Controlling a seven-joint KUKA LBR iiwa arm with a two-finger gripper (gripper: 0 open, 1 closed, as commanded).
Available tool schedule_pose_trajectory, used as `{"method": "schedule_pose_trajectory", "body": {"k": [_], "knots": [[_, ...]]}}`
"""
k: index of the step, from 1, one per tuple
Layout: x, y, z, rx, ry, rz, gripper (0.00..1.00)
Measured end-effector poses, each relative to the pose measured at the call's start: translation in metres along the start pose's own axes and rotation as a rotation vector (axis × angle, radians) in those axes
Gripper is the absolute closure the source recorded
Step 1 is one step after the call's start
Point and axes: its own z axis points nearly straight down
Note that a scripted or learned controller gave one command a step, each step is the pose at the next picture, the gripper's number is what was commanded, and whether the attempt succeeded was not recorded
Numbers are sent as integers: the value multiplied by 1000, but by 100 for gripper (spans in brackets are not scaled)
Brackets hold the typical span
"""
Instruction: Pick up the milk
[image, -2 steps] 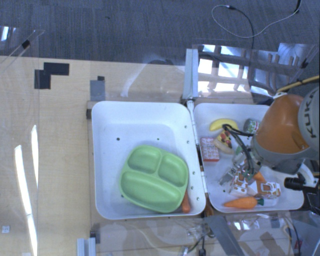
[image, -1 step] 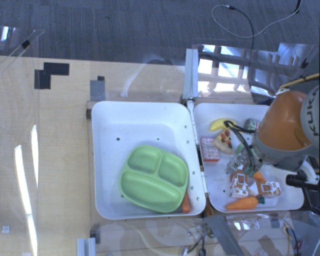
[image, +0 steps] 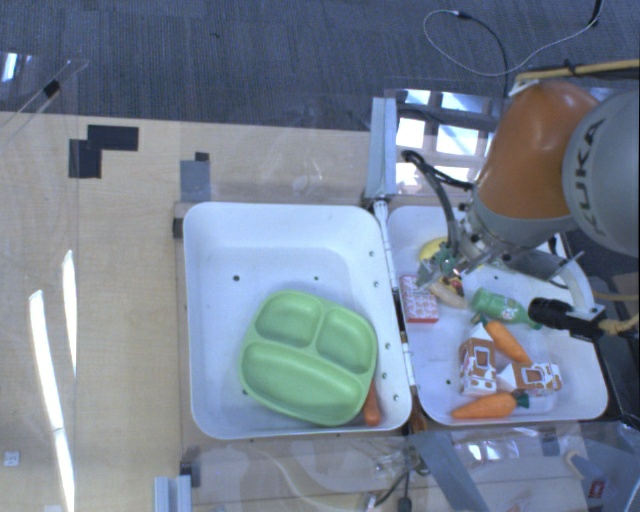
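This looks like a robotics lab or test cell, not a home: a pale wooden bench (image: 100, 330) marked with black tape (image: 100, 148) carries two shallow white bins (image: 210, 300), metal framing (image: 383, 150) stands behind them, loose cable (image: 480, 40) trails over grey carpet (image: 220, 50), and a grey-and-orange industrial arm (image: 560, 150) reaches over toy groceries (image: 495, 375)

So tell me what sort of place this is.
Probably a robotics lab test bench: a KUKA arm reaches over two shallow white bins holding toy food, such as carrots, and a green divided plate.
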Motion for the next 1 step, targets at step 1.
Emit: {"method": "schedule_pose_trajectory", "body": {"k": [1], "knots": [[0, 0, 0, 0, 0, 0, 0]]}}
